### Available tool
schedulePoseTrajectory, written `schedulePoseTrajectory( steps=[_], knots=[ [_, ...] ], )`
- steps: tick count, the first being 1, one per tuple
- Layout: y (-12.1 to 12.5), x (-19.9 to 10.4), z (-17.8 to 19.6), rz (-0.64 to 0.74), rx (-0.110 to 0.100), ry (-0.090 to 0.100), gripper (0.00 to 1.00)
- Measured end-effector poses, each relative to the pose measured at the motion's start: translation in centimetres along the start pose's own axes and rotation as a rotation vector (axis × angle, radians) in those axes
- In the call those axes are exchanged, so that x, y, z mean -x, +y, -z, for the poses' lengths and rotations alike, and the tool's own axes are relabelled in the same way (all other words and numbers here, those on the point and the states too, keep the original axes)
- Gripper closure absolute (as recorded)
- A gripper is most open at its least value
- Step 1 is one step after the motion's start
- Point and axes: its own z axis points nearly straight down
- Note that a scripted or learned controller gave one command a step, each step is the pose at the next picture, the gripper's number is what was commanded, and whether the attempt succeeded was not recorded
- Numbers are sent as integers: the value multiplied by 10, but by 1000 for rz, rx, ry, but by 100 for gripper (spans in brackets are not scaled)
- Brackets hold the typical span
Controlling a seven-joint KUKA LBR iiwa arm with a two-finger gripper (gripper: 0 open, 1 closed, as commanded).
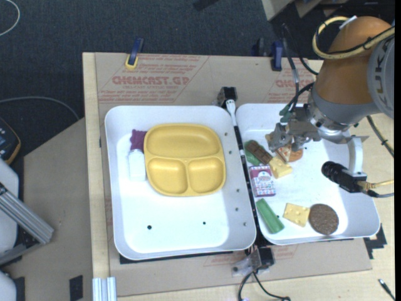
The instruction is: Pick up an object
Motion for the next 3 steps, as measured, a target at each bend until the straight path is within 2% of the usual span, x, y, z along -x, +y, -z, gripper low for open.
schedulePoseTrajectory(
  steps=[1, 2, 3],
  knots=[
    [-3, 7, 19, 1, 8, -2, 100],
    [-8, -1, 8, 1, 1, 0, 100],
    [1, 4, 9, 1, 6, -1, 100]
  ],
)
